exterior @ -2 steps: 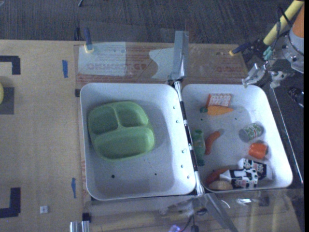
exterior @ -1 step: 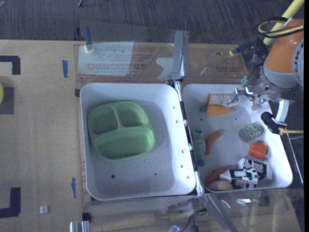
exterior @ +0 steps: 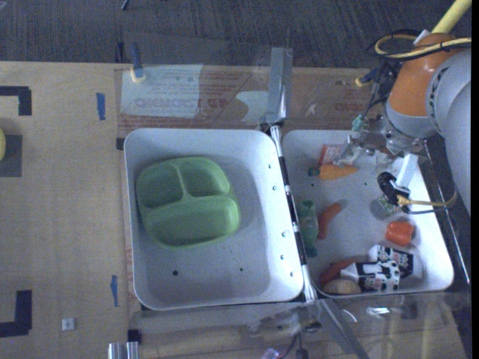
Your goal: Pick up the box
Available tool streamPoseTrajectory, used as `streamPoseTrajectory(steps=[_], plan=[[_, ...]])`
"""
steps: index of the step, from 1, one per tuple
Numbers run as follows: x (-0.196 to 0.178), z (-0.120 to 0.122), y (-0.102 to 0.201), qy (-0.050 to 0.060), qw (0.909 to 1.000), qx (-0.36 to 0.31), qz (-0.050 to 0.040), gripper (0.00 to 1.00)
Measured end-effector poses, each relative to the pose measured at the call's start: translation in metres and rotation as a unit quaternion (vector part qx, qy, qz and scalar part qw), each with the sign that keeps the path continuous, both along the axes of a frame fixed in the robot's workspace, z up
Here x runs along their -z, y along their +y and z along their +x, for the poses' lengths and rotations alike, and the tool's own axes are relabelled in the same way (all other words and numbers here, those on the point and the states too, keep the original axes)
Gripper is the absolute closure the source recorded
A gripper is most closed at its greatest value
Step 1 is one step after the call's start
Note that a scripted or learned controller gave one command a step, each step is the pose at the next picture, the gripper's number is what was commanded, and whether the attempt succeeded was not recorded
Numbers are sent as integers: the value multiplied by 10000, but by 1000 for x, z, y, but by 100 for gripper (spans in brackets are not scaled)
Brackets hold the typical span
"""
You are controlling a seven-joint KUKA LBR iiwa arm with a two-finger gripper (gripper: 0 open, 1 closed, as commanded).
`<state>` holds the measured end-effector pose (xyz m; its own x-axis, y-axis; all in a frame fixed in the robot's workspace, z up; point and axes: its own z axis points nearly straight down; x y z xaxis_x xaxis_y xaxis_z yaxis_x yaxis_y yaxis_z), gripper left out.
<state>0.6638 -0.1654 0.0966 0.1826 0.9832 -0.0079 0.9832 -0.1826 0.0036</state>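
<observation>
Gripper (exterior: 358, 142) hangs low at the right bin's far end, metal fingers too blurred to judge, so grip can't be told. Far to its left, a green divided plastic plate (exterior: 187, 200) lies in the left white bin (exterior: 217, 275). Just left of the gripper, touching or nearly, the small red-and-white box (exterior: 330, 155) sits half-hidden, an orange carrot-shaped toy (exterior: 337, 173) right beside. Nearer us, a black-and-white cow-patterned carton (exterior: 383, 269).

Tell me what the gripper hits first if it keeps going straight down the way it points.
Most likely the small orange-and-white box at the top of the right white bin. The gripper hangs at its right edge, with the orange carrot-shaped toy just below. Depth is unclear from this slanted view.
</observation>
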Motion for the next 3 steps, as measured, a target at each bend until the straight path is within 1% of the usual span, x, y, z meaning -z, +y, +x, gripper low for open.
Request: streamPoseTrajectory(steps=[1,2,3], plan=[[-1,-56,6,-109,9974,716,7,0],[12,-102,-14,13,9989,463,44,0],[11,-158,-3,-19,9986,532,40,0]])
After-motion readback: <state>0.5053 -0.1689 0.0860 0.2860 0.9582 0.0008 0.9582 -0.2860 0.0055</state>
